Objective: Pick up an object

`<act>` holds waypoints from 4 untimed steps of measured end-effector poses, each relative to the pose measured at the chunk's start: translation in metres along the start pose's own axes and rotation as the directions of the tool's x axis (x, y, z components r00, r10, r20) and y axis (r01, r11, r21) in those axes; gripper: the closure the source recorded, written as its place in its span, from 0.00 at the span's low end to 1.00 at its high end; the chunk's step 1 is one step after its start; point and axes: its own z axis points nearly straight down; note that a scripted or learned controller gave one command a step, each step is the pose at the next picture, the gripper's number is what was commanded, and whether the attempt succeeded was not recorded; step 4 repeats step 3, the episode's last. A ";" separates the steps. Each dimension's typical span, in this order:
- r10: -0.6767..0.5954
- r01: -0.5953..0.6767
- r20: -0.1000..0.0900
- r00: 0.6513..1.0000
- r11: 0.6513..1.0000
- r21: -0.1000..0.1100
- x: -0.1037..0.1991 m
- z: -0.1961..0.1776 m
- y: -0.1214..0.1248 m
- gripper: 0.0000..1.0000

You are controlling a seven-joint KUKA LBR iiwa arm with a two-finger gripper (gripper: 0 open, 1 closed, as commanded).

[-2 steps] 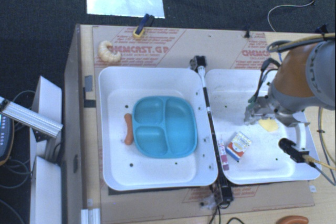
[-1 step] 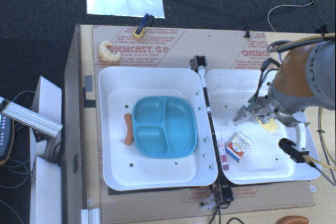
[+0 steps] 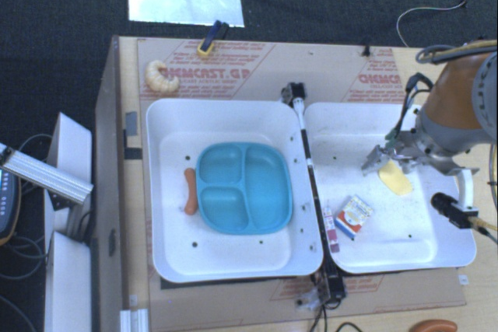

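Bins first: two shallow white plastic bins sit side by side on a cardboard-covered bench. Inside the left bin (image 3: 167, 245) lies a light-blue plastic plate with three compartments (image 3: 243, 187), and just beside it, at its nine o'clock, an orange sausage-shaped toy (image 3: 190, 191) lies lengthwise, apart from the plate's edge or barely touching it; which one cannot be told.

Inside the right bin (image 3: 405, 253) the grey arm with its orange band (image 3: 459, 101) reaches in from three o'clock. Its two-finger gripper (image 3: 387, 158) hangs low over the bin floor near the bin's centre, and whether it is spread or closed cannot be told from this angle. A pale yellow wedge-shaped piece (image 3: 396, 181) lies on the bin floor at the gripper's five o'clock, very near it; nothing is visibly caught by the gripper. At the yellow piece's seven o'clock, well apart, lies a small red-and-white printed box (image 3: 353, 215).

On the cardboard beyond the left bin, at its eleven o'clock, rests a cream ridged curved toy (image 3: 160, 77), and at twelve o'clock a yellow-and-black clip-like tool (image 3: 212, 40).
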 end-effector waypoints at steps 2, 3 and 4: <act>-0.003 0.003 0.000 1.000 1.000 -0.003 0.031 -0.020 0.083 0.00; -0.004 0.004 -0.002 1.000 1.000 0.003 0.056 0.047 0.060 0.00; -0.004 0.004 -0.002 1.000 1.000 0.003 0.056 0.047 0.060 0.00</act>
